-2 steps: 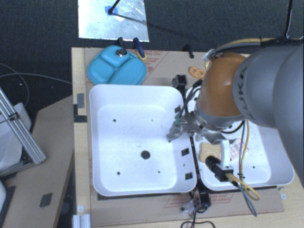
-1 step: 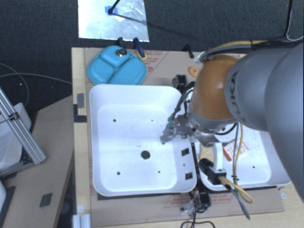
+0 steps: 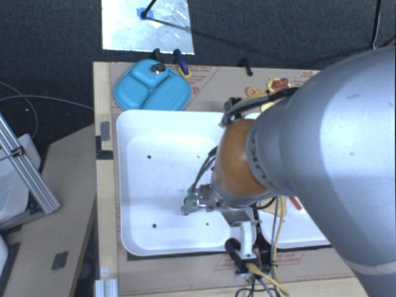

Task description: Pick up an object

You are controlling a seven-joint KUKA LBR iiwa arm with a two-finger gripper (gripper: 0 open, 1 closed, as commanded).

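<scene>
Objects [image 3: 277, 86] for picking appear as a few small orange, yellow and red shapes at the far end of the right bin, peeking out above the arm's upper edge; what they are cannot be made out. Another reddish scrap shows just below the arm, near the right bin's near side.

The left bin [image 3: 124, 166], shallow and white with rounded corners, has its far, left and near rims in plain sight. Its left half lies open and unobstructed. A few tiny dark dots mark its white floor.

The arm [image 3: 334, 159], a big grey cylinder, crosses from the right and covers nearly all of the right bin [image 3: 304, 242], of which a strip of near rim shows. Its orange band [image 3: 234, 163] hangs over the left bin's right half. At the band's lower left, low over the bin floor, metal parts of the gripper [image 3: 195, 202] stick out; whether it is open or closed cannot be told, and nothing is seen in its hold. Black and yellow cables [image 3: 250, 258] dangle from the wrist over the bin's near rim.

Behind the left bin, touching its far rim, a light blue plastic container [image 3: 151, 88] rests on the bench. A silvery sheet [image 3: 145, 14] lies beyond it on dark flooring. An aluminium frame [image 3: 25, 172] leans in at the left edge, cut off.
</scene>
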